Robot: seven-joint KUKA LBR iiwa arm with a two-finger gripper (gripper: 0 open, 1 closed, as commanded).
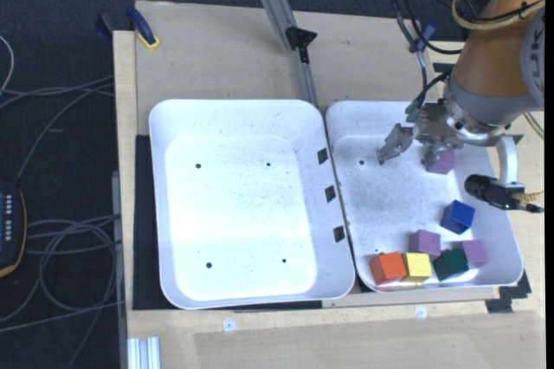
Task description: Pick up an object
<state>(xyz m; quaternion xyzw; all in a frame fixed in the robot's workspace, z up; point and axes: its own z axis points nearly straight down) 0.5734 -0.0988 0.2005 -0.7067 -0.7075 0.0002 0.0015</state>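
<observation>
Blocks, coloured, seven in all, lodged in the right bin [346, 185]: orange block [389, 267], yellow block [418, 265], green block [451, 263] in a row against the near wall; purple block [427, 241] just behind the yellow; second purple block [474, 252] beside the green; blue block [458, 216] further back, apart from the rest; pale purple block [442, 160] just beside the right finger. Pincer [411, 149], on the grey arm [498, 55] with orange band, hangs over the far half of the right bin; fingers spread apart, nothing between them. Left bin [164, 185], white, adjoining. Both bins sit on the counter [216, 47]. Cables [52, 229] trail on the floor to the left
</observation>
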